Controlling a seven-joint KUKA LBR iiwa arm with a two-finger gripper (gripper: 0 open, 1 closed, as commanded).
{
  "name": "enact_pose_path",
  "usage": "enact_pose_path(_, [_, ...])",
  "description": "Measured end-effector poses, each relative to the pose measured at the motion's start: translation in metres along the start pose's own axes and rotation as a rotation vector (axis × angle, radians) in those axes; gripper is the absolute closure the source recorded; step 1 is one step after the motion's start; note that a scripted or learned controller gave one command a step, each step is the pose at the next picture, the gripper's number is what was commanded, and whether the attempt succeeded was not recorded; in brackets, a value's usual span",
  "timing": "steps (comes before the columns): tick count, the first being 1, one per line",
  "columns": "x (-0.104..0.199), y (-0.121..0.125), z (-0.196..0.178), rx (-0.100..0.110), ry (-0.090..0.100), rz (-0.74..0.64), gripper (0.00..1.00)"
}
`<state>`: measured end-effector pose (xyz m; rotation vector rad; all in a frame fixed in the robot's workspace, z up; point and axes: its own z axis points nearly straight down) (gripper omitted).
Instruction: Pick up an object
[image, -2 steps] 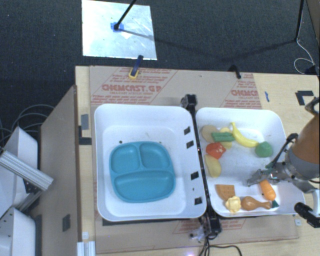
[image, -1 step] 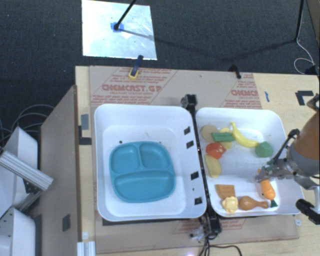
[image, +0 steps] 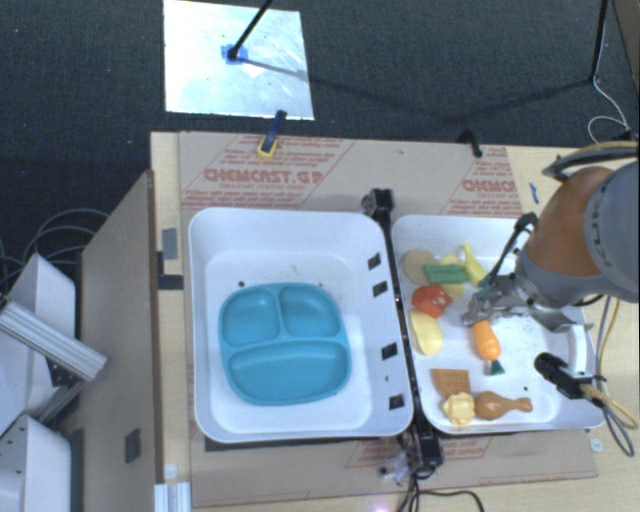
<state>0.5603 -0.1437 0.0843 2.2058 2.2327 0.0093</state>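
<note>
Arm reaches in from the right. Hand (image: 487, 305) is low inside the right bin (image: 450, 232), set among the toy food. Cannot tell from this slant whether the hand is spread or pressed together; nothing can be seen held in it.

Nearest candidate: orange carrot (image: 486, 342), lying on the bin floor just below the hand, touching or nearly touching it; which, I cannot say. Red tomato (image: 430, 298) sits near on the hand's left, with a pale yellow piece (image: 427, 333) just beside it. Green piece (image: 445, 272) and yellow piece (image: 470, 265) lie above. Drumstick (image: 503, 405) lies along the near wall, well apart. Left bin (image: 290, 240) carries a blue divided plate (image: 285, 342).

Risks, as judged:
- Carrot is smooth and tapered. An off-centre close would likely squirt it sideways.
- The hand seems offset toward the carrot's top end, so a close may catch the tip only, and the carrot may drop on lifting.
- Crowding: a descent could nudge the tomato and shift its neighbours.
</note>
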Motion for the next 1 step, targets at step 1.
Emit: enact_pose_path(1, [0.1041,0.0346,-0.1067,-0.009,0.002,-0.005,1.0])
